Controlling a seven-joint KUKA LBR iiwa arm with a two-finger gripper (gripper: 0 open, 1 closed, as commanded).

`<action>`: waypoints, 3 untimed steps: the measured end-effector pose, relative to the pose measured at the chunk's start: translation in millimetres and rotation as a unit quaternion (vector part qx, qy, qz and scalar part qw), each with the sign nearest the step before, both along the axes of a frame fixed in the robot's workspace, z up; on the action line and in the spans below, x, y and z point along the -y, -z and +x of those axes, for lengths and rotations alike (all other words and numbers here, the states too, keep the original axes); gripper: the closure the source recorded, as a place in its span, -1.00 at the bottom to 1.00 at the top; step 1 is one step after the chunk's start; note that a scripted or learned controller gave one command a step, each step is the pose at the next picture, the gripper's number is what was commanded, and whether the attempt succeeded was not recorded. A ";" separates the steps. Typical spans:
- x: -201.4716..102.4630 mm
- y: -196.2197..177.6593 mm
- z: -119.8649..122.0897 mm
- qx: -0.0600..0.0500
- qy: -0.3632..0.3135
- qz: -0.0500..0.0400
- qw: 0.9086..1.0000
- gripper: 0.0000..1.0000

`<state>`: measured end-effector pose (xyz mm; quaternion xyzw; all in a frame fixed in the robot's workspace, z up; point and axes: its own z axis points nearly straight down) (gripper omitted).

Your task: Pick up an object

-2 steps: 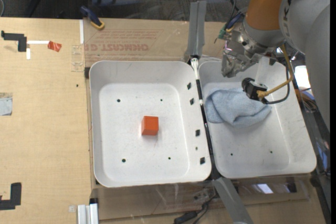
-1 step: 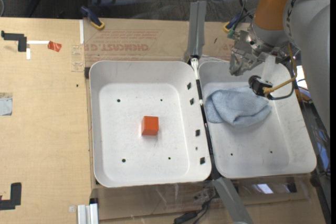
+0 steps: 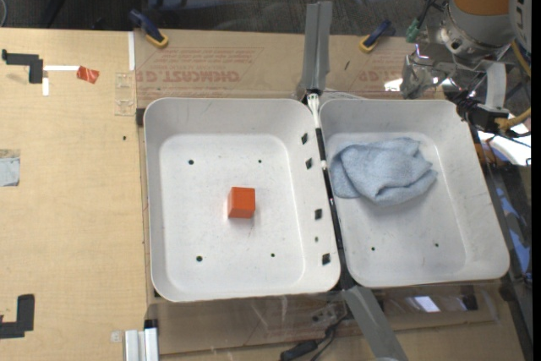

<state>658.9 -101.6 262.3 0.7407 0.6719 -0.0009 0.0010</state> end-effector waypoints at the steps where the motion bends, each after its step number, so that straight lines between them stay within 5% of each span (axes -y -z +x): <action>1: 1.9 151.5 -1.3 -0.002 -0.040 0.001 0.999 1.00; 2: 11.3 69.2 -22.8 0.000 -0.122 0.000 0.993 1.00; 3: 8.1 168.8 -1.4 0.001 -0.097 0.000 0.995 1.00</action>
